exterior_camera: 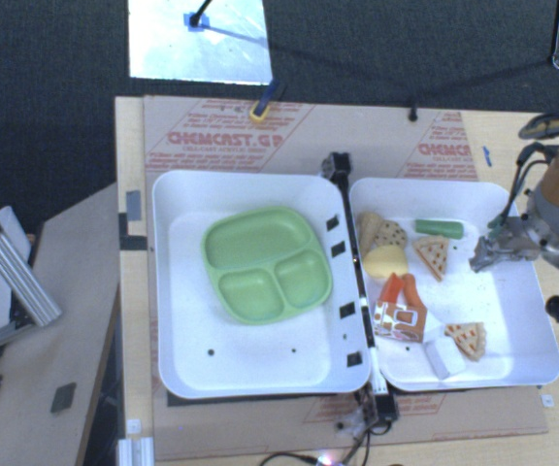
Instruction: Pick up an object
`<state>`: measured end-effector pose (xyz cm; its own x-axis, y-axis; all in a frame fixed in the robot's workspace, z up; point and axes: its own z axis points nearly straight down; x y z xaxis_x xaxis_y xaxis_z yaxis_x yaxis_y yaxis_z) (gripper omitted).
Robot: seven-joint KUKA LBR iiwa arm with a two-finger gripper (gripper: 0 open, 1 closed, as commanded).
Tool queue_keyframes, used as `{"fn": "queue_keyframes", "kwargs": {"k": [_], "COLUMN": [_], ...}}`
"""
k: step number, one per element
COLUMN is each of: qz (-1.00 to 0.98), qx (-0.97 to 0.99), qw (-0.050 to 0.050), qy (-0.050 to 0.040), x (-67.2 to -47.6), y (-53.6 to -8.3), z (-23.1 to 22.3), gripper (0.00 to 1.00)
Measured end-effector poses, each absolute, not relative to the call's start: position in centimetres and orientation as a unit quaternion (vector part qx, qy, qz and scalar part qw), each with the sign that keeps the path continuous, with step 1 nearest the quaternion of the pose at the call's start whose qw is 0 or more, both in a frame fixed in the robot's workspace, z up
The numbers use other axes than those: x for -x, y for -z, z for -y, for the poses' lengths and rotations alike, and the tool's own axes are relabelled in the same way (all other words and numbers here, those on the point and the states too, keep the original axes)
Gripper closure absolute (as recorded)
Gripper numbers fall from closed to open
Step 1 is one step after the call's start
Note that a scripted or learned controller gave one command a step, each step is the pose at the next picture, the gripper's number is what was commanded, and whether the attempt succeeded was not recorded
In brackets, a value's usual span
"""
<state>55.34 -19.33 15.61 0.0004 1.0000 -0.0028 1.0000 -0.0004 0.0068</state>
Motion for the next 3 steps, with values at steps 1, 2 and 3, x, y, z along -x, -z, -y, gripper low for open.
{"fn": "queue_keyframes", "kwargs": {"k": [1, 2, 3], "qz": [-0.709, -0.709, -0.71], "qx": [-0.706, -0.706, -0.704], "qw": [0.003, 0.002, -0.001], "qy": [-0.0016, -0.001, -0.0007], "x": [-54.7, -54.9, -53.7], "y": [-20.7, -22.6, -21.8], "z": [18.8, 18.8, 13.1], "gripper": [1.0, 1.0, 1.0]}}
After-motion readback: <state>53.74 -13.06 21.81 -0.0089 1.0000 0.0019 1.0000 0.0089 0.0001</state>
